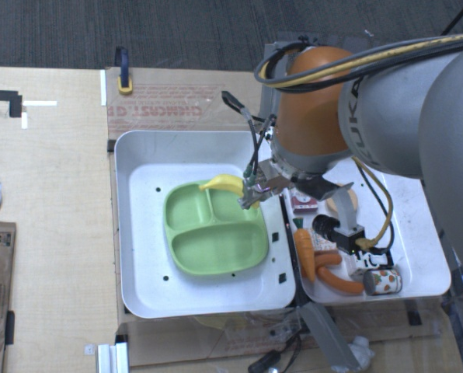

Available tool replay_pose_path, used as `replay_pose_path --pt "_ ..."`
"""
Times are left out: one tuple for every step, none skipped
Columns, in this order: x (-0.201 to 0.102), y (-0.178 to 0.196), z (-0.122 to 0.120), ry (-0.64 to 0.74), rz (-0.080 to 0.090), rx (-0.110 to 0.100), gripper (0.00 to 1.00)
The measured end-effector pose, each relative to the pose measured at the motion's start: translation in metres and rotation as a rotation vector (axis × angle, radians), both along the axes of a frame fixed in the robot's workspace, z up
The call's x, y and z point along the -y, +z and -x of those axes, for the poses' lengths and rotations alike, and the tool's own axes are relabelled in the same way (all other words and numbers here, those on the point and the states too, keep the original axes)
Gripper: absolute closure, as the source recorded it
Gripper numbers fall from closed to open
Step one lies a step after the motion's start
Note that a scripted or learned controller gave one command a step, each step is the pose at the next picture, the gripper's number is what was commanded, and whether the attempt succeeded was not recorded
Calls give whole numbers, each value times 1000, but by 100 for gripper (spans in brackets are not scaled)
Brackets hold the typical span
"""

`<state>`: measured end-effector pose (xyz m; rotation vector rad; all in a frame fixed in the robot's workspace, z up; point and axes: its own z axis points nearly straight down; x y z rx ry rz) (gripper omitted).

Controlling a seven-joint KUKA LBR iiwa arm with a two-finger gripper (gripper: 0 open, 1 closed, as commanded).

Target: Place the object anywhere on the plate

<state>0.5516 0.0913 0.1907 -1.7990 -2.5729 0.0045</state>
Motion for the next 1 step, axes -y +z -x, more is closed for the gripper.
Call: replay_pose_path --pt "-23 32 13 160 0 3 100"
